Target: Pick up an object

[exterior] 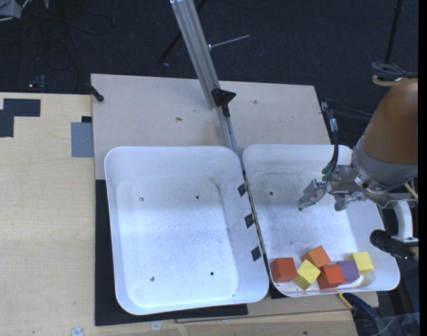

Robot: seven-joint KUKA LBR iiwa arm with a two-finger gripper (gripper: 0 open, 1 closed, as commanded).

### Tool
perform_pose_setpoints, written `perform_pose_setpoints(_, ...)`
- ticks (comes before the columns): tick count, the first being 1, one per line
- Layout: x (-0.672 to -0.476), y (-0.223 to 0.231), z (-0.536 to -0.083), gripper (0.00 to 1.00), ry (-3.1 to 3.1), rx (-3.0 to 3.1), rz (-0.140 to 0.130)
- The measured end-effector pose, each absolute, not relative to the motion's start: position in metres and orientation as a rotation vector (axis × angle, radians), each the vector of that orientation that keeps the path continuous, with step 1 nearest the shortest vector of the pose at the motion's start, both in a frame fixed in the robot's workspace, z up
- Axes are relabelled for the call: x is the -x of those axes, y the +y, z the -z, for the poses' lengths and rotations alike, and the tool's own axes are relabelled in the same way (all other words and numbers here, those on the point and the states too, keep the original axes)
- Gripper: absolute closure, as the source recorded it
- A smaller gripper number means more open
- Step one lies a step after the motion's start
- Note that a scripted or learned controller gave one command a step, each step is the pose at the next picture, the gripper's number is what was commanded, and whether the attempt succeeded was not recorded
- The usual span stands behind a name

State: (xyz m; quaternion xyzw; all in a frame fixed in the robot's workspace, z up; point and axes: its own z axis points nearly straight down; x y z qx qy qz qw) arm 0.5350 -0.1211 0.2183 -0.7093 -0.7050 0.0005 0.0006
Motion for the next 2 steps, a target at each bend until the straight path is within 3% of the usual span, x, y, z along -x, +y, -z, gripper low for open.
perform_pose_setpoints(1,-0.549,-0.144,-0.197,0.0,-2.219,2.224,-0.004)
perform_pose_setpoints(2,-0.599,-0.167,-0.092,0.0,-2.221,2.216,-0.007)
